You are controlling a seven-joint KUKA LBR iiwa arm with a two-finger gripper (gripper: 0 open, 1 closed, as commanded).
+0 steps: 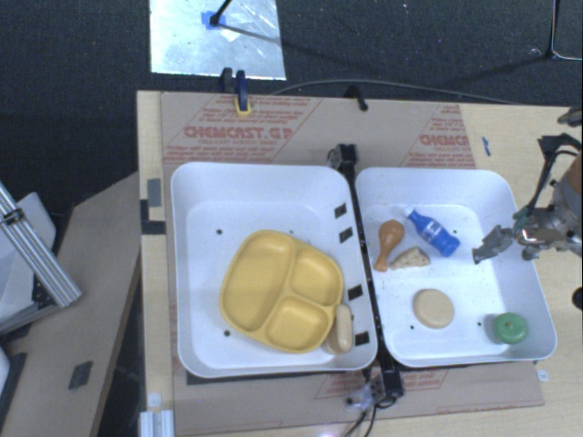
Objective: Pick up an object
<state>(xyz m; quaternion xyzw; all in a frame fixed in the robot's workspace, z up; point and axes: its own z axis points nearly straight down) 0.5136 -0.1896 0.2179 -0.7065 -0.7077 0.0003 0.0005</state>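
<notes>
The right bin [455, 185] holds five candidates: a tan disc [434, 308], blue bottle [433, 231], drumstick [389, 241], wedge [410, 259] and green piece [508, 327]. The tool [496, 243] hovers over the bin's right side, holding nothing; whether it is spread or closed I cannot tell. Recommended: target the isolated disc, descending vertically and centred, clear of the wall.

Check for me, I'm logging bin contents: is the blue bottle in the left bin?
No, the blue bottle lies in the right bin.
</notes>
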